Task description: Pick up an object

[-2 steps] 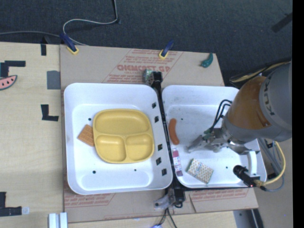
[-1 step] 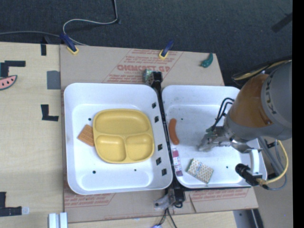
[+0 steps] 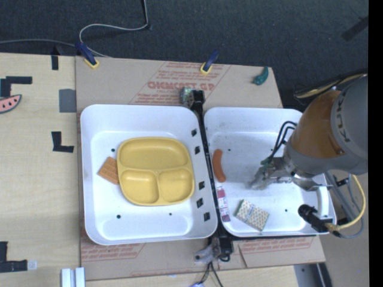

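Right of the orange sausage (image 3: 219,165), the tool (image 3: 261,179), grip state unreadable, hangs over bare floor and may close on nothing.

- A cardboard sheet (image 3: 173,85) with red print lies under both bins.
- Two yellow-and-blue clamps (image 3: 88,57) (image 3: 209,64) grip its far edge.
- A black cable (image 3: 128,23) loops across the dark floor.
- A teal object (image 3: 261,75) sits at the cardboard's far right corner.
- Black tape marks (image 3: 58,141) dot the wooden benchtop (image 3: 36,178).
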Controlling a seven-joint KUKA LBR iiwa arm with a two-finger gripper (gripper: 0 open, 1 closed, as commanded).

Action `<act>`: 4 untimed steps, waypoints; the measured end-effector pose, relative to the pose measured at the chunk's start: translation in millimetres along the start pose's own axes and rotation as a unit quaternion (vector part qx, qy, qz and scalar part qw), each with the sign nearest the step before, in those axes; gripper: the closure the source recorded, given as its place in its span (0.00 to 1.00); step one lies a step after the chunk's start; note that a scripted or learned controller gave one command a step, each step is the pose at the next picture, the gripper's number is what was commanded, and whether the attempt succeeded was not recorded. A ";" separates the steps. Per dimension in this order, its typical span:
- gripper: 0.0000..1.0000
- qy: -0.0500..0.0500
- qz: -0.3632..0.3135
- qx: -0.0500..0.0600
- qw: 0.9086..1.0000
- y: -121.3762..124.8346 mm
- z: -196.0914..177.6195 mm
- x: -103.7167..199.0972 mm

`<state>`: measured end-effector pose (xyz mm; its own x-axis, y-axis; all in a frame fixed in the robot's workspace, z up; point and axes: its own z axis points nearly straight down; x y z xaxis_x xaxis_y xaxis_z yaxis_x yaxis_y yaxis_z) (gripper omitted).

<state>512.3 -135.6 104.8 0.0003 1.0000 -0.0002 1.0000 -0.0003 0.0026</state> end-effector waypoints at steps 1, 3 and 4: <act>0.00 0.000 0.000 0.000 1.000 -0.1 0.1 0.0; 0.00 -0.001 -0.001 -0.002 1.000 98.4 18.8 27.5; 1.00 -0.002 -0.001 -0.001 1.000 98.1 9.2 27.2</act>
<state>610.4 -108.5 95.9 -0.0025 1.0000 -0.0042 1.0000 0.0025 0.0042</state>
